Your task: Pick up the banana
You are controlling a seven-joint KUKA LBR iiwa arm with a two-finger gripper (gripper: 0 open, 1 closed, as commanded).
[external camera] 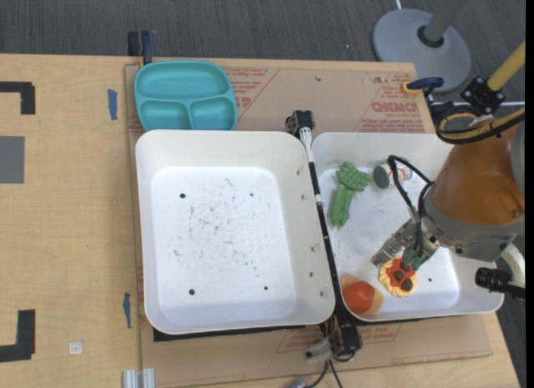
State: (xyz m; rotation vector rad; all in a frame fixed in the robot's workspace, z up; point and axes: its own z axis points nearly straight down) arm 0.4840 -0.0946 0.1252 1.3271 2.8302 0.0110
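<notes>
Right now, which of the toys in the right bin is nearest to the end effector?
The yellow toy with red spots, directly under the end effector. The red-orange toy sits further toward the bin's corner, and the green toy lies far up the bin.

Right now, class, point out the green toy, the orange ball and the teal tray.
green toy [345,195], camera view, on the middle of its body.
orange ball [360,295], camera view, on its rounded top.
teal tray [183,83], camera view, on the floor of its largest compartment.
</notes>
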